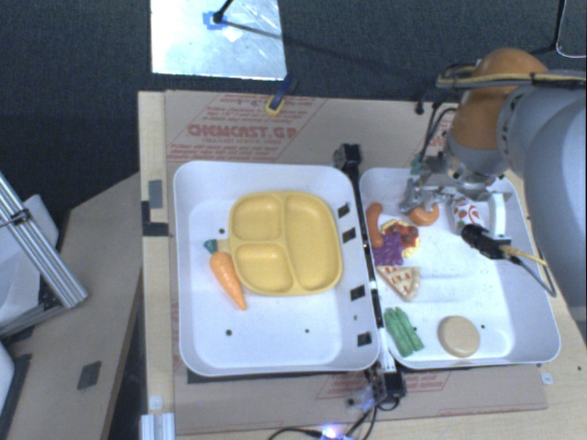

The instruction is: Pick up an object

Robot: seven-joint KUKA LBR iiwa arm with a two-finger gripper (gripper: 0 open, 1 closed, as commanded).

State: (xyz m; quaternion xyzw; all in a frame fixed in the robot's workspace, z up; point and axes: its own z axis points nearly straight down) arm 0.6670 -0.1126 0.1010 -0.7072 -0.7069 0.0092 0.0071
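Two shallow white bins sat side by side on the bench. The left bin [275, 356] held little and the right bin [523, 328] held most of the small things. The grey arm [541, 154] reached in from the right, over the far end of the right bin.

In the left bin a yellow divided plate [284, 241] lay near the middle, with a toy carrot [227, 280] just beside its left edge.

The gripper [424, 198] hung low over the far left part of the right bin, directly above a small orange piece [425, 215] and very near it, perhaps touching. From this slant I could not tell whether the tool was apart or together, nor whether it had anything in it.

Around that spot lay a white-and-red item [466, 214] to the right, a reddish sausage [374, 225] to the left by the bin wall, and purple grapes [396, 243] just below, with a pizza slice [401, 280] nearer the camera. A round beige disc [459, 335] and a green pod [402, 328] sat well apart from the gripper, at the near end.

I judged the step in hand to be the descent onto a target — most likely the orange piece, since it lay right under the tool. The next move called for a firm close on that piece alone and then a straight lift. The grapes and sausage crowded close, so a slightly off-centre grasp could nudge them or come up with nothing.
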